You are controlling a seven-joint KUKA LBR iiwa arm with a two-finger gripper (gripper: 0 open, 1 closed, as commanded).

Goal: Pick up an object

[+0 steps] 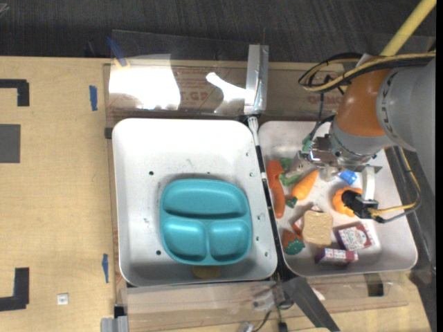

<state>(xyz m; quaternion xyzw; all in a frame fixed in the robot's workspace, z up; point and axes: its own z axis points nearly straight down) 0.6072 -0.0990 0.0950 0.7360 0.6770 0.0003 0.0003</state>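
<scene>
Left shallow white bin: holds a teal plastic tray w/ three compartments, lying flat, approx. centred. Behind both bins: clear plastic sheet w/ glare, upright metal bracket. Bench top of pale brown board, black tape marks at left edge, blue tape bits.

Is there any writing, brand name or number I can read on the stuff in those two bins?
None can be read.
Carton in the right bin: its face bears a dark printed patch, too blurred to read.
Small purple box beside it: the print is too small to tell.
Teal tray in the left bin: plain, no markings.
Carrot and bread slice: no labels.
</scene>
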